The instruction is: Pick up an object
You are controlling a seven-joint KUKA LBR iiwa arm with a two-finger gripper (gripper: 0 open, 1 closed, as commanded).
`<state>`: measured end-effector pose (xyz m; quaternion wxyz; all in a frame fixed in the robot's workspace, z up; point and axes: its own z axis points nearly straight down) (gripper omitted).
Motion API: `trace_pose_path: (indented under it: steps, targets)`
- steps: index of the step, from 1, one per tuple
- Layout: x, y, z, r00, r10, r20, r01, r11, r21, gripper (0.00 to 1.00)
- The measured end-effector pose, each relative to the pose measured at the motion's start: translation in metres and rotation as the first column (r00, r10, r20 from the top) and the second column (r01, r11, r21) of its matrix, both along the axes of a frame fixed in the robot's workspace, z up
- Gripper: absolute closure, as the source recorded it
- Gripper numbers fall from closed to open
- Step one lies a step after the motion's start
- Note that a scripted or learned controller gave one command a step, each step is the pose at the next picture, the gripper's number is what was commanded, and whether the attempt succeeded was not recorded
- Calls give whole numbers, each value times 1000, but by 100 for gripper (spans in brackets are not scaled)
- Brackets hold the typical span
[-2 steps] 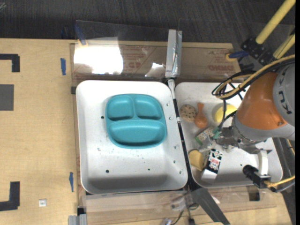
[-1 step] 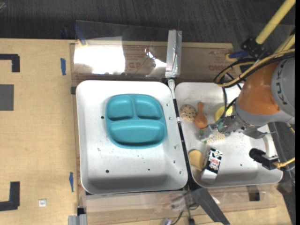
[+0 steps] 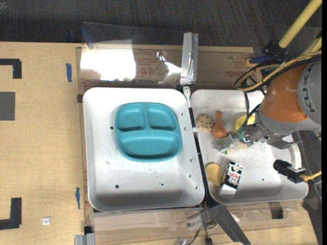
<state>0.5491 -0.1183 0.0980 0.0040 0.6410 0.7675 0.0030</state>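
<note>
Cardboard-brown surface [image 3: 41,137] carries my two white bins, touching along their inner rims. My left bin [image 3: 102,177] holds a teal divided plate [image 3: 148,130] with open floor around it. My right bin [image 3: 265,180] is crowded: a speckled cookie [image 3: 205,121], an orange piece [image 3: 219,126], and near its front rim a black-and-white carton [image 3: 233,175], its print unreadable. My arm slants in from the right, the gripper [image 3: 244,137] low over the bin's middle; I cannot tell how the jaws stand.

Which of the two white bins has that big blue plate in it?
The left bin. A blue divided plate lies in it, while the right bin holds small items like a cookie.
</note>
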Motion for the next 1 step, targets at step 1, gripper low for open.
trace_pose_path:
  steps: [1]
  targets:
    - [10, 103, 88, 987, -158, -6, 158, 987, 4, 100]
